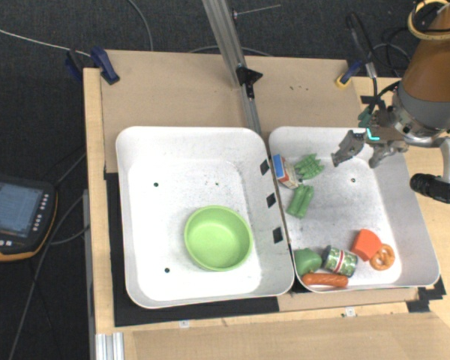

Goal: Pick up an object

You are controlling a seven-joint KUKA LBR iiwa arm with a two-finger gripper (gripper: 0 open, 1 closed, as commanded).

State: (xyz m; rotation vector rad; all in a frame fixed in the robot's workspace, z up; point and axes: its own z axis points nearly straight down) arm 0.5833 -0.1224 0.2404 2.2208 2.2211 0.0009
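Gripper (362,149) hangs with fingers spread, gripping nothing, over the right bin (405,223) far end, while nearest pickable item, a ridged green block (309,166), lies just left of it beside a second green block (300,200).

- The gripper (362,151) is seen open at two o'clock, above the right bin (405,201).
- A green bowl (218,237) is seen at six o'clock in the left bin (146,163).
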